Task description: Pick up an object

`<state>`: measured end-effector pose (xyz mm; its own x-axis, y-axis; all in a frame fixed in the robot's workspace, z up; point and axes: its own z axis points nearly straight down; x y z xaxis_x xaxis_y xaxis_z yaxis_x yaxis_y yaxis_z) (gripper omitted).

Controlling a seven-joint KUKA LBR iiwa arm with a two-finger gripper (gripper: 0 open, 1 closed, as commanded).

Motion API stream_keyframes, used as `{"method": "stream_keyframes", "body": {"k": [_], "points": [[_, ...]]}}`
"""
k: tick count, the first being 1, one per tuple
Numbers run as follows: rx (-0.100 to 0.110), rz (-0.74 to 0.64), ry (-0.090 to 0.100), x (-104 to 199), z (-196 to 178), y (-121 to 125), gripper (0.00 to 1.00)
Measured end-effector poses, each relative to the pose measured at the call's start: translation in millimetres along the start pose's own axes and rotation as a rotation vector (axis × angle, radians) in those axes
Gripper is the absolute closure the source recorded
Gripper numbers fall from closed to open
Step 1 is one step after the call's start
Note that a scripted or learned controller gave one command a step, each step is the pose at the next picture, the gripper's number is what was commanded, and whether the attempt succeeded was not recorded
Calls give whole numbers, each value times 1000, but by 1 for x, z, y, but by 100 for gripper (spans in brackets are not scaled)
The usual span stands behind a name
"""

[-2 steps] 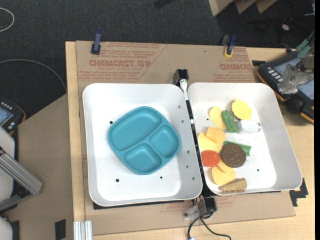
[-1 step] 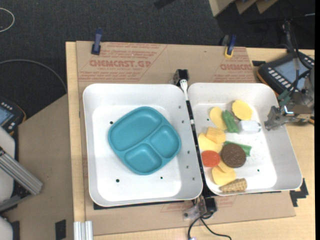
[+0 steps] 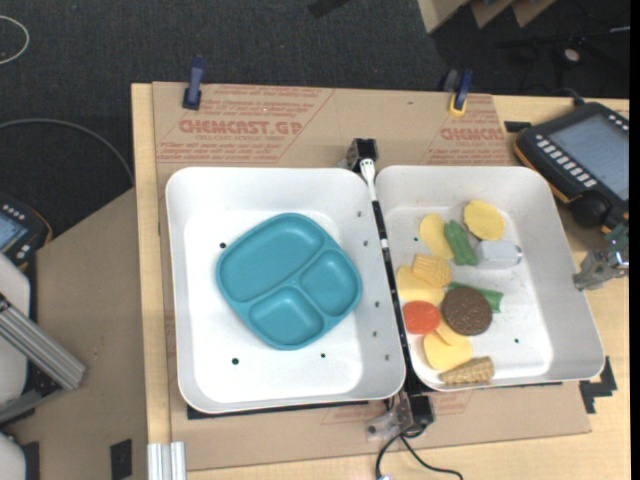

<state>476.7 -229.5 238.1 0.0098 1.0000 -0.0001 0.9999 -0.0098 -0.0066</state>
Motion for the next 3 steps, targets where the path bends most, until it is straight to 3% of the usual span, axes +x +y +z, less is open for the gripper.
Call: {"method": "stream_keyframes", "body": {"k": [1,2,3], "points": [[-22,-16,-4,52,-134,3,100],[-25,-14,-5,81,-262,1,100],[4,-8,3,75,-141,0,100]]}}
